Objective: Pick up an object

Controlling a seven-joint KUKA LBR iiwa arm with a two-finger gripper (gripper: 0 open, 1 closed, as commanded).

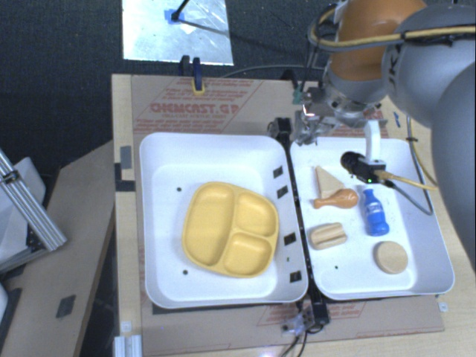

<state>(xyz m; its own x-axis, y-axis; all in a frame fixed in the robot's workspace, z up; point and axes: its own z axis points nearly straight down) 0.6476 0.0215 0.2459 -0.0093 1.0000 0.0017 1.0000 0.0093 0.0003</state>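
End effector (309, 129) hovers over right bin's (424, 222) far-left corner, grip state unclear, items like blue bottle (375, 213) ungrasped.

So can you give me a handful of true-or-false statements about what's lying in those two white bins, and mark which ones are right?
1. The yellow divided plate lies in the left bin. True.
2. The blue bottle is in the same bin as the plate. False: it lies in the right bin.
3. The round tan disc lies nearer the right bin's front edge than the drumstick. True.
4. The bread roll sits inside a compartment of the plate. False: it lies on the right bin's floor.
5. The gripper is over the left bin's middle. False: it is at the right bin's far corner.
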